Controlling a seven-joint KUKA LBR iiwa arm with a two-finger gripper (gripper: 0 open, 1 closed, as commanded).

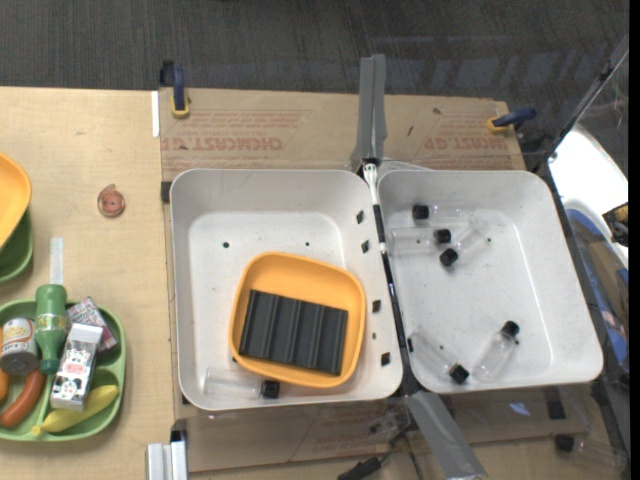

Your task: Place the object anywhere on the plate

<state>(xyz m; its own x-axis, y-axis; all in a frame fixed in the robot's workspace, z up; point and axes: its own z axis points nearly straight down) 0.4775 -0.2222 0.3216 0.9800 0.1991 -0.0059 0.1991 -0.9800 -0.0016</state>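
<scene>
A yellow-orange square plate (256,280) lies in the left white bin (200,218), toward its front. A black ribbed rectangular block (295,331) rests flat on the plate and covers most of its middle. One clear vial with a black cap (242,386) lies on the bin floor just in front of the plate, touching its front rim.
The right white bin (535,228) holds several clear vials with black caps, some near the back left (441,236) and some at the front (497,346). A green tray of toy food (62,368) and a yellow bowl (10,208) sit on the bench at far left.
</scene>
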